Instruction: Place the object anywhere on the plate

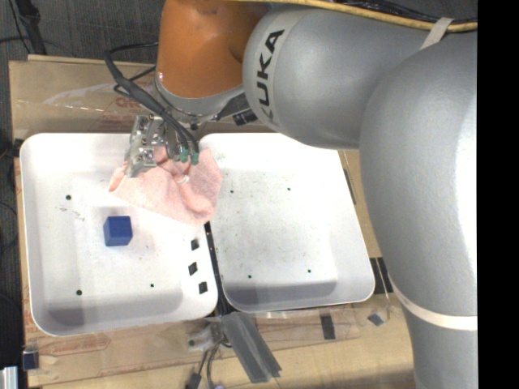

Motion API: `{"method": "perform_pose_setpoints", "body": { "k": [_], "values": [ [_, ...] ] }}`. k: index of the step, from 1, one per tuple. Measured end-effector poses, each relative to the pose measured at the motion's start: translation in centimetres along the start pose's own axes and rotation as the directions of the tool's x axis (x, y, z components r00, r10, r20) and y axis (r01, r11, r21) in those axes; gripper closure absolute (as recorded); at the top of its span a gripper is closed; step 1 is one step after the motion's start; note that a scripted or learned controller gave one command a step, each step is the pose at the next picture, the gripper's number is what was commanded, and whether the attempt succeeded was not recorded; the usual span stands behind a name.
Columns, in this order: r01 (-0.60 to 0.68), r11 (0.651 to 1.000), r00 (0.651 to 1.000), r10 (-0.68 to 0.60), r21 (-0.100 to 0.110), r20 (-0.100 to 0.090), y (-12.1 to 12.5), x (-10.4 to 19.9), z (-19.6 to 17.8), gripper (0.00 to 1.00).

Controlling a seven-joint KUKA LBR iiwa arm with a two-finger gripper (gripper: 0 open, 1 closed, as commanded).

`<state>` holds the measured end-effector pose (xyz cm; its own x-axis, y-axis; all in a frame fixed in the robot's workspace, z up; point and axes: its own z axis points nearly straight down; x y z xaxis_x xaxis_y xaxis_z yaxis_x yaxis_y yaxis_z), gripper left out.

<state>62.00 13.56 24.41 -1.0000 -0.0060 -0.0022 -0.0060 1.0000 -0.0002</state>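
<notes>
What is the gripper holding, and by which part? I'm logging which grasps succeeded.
Cannot be told: the gripper sits at the top edge of the pink cloth, but no cloth visibly shows between its fingers.

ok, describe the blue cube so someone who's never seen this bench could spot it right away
Start at the left bin, the one the arm's claw is over. The blue cube sits on its floor, left of centre, nearer the camera than the pink cloth and apart from it. It is the sole small, solid, blue, hard-edged thing there; the cloth is soft, pink and crumpled.
</notes>
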Motion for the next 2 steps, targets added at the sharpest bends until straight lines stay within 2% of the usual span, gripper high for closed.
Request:
{"method": "perform_pose_setpoints", "body": {
  "k": [1,2],
  "values": [
    [0.002,1.000,1.000,-0.002,0.000,-0.001,5.13,-0.53,0.88,1.00],
    [0.002,1.000,1.000,-0.002,0.000,0.000,5.11,-0.55,0.84,0.00]
  ]
}}
